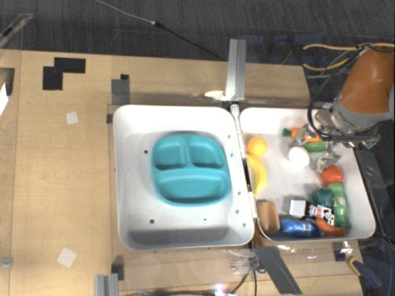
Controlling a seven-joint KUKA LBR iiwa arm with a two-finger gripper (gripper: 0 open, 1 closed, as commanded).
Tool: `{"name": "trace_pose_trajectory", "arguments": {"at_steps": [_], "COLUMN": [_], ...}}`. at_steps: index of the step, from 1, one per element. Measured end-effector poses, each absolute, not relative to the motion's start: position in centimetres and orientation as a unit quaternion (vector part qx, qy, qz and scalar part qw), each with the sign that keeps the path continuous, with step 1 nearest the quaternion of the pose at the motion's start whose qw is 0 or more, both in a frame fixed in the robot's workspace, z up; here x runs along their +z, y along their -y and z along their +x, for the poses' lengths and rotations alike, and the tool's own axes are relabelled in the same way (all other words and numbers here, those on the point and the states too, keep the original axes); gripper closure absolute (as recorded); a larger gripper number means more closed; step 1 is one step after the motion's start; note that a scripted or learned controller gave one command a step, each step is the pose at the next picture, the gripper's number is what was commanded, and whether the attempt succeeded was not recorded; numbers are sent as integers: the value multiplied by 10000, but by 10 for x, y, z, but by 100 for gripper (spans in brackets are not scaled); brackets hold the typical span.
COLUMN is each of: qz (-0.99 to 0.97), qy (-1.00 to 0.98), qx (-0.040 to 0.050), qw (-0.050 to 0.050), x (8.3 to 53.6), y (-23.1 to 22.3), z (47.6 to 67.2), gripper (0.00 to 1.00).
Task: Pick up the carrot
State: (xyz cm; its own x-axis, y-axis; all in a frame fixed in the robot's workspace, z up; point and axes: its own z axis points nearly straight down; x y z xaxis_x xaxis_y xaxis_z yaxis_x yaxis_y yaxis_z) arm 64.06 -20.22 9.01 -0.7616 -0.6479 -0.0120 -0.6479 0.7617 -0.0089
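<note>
The carrot (297, 132), a small orange piece with a green tip, lies in the upper part of the right bin (365, 227), partly hidden under the gripper. My gripper (320, 145) hangs directly over it below the grey wrist and orange band (369, 85), low in the bin. A green piece (313, 145) shows just beneath the gripper body. I cannot make out whether the carrot is held.
The right bin also holds a white ball (299, 155), a red-orange tomato (331, 174), a green bottle (337, 203), a blue item (299, 227), a brown loaf (268, 215), a lemon (257, 145) and a banana (260, 174). The left bin (133, 227) holds a teal divided plate (190, 168).
</note>
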Motion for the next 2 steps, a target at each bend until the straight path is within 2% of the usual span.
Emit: {"name": "trace_pose_trajectory", "arguments": {"at_steps": [1,2], "qz": [-4074,-4361], "qy": [-9132,-8999], "qx": [-67,-7], "qw": [103,38], "x": [243,119], "y": [204,204], "z": [674,651], "gripper": [0,0]}}
